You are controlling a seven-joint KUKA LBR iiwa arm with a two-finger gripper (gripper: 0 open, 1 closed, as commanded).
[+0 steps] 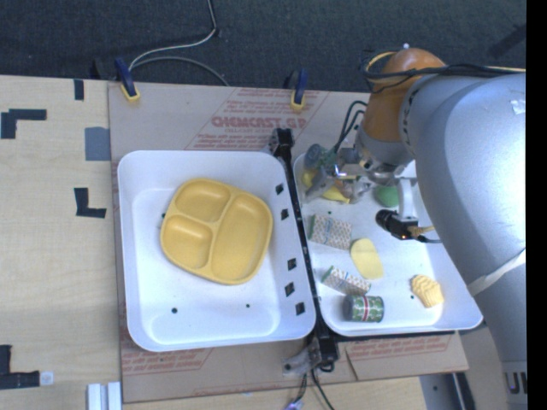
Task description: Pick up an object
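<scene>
**Claw low in the far corner of the right bin; grasp unconfirmed**

Setting: wooden table (51, 229) with black tape marks, dark carpet beyond its far edge. A cardboard sheet (248, 114) is clamped to the table at the back, apparently to keep the bins from sliding under contact.

Arm (479, 169): grey, with the orange band above the wrist. It reaches in from the right and covers much of the right bin's far side. The wrist points down into that bin's far left corner.

Left bin (137, 229): carries one yellow divided plate (217, 231), lying flat and turned at an angle, well apart from the arm.

Right bin (453, 319): holds the small items, so the pick is judged to be meant here. A patterned flat packet (332, 231) lies near the divider. A pale yellow oval piece (367, 258) sits just beside it. Nearer the front lie a green-and-red can (365, 307) on its side, a small striped packet (344, 278) and a ridged yellow piece (426, 290). A green item (387, 195) shows partly under the wrist.

Claw (329, 176): down among a cluster of small things at the far left corner, including something yellow (335, 195) directly below it. Whether it is released or clenched cannot be told; the parts are too small and cluttered. Nothing can be confirmed as held.

Judgement: the target is likely one of the corner cluster. Crowding against the bin wall makes a clean grip uncertain.
</scene>
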